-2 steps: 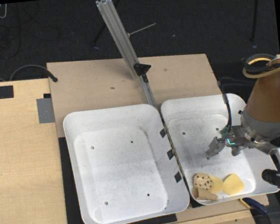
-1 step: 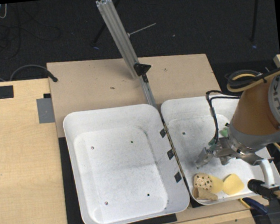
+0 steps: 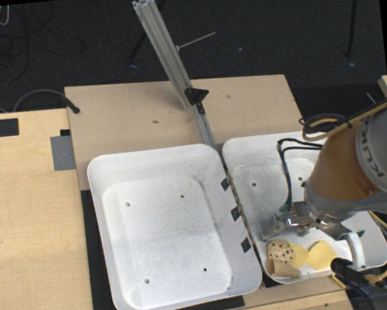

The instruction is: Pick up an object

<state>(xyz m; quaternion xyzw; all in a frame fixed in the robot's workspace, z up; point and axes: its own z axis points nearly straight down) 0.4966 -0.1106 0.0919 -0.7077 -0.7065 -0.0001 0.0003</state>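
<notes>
White plastic makes up both shallow bins, which sit side by side on the bench in the lower middle of the frame. The left bin is the larger in the picture, its speckled floor marked by a few small dark dots. The right bin touches it along a shared edge where three small black clips are seen. The arm reaches in from the right side of the frame, its orange band wide and bright above the grey wrist, with black cables looping over it. It hangs low over the right bin, and the gripper shows as a metal cluster at its lower left end, just above the objects near the bin's lower edge. Whether the gripper is wide or narrow cannot be told, and nothing can be seen held in it. In the lower part of the right bin lie a tan speckled object and, just beside it toward the right, a pale yellow object; the two are close together, perhaps touching. A slanted aluminium rail runs from the upper middle of the frame down toward the seam between the bins. Light wooden panels fill the left of the frame.
</notes>
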